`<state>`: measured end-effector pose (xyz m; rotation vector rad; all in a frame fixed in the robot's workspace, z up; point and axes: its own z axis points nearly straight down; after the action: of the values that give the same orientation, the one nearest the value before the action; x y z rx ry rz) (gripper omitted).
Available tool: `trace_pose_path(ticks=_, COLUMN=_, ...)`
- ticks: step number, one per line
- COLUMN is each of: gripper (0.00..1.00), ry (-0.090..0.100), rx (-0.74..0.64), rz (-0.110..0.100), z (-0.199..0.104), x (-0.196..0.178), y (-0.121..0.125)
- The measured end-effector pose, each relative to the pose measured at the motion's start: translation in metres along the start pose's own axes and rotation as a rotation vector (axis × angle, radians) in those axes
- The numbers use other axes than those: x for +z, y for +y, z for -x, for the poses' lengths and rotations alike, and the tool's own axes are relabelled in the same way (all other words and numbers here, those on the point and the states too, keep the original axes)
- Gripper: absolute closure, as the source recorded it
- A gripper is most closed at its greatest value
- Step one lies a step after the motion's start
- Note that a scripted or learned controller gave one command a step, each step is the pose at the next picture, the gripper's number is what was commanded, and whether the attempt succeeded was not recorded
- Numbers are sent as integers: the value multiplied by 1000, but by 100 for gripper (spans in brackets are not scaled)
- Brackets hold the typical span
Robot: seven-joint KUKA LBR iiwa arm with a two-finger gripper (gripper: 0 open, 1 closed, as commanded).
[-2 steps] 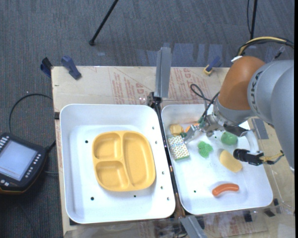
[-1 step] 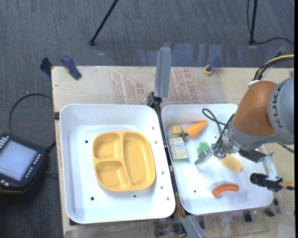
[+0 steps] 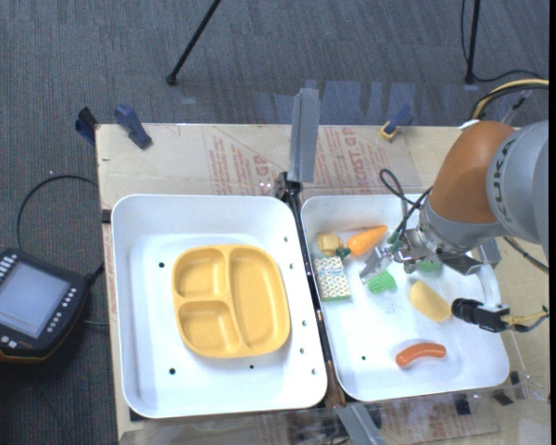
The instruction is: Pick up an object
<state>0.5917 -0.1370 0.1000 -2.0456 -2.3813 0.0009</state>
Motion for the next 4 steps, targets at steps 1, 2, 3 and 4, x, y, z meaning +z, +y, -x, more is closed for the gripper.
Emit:
trace_pose_path(ticks=1, gripper=0, ry=-1, rx=15, rz=1, z=-21, x=13, y=57)
trace_pose_path(ticks=2, gripper=0, ry=-1, rx=-111, rz=0, z=15, x=13, y=6)
trace_pose_path(ticks=3, gripper=0, ry=-4, rx=-221, rz=4, z=-18, x=11, y=55)
trace_pose_path(ticks=4, gripper=0, ry=-13, rx=84, rz=9, z=-28, x=9, y=58)
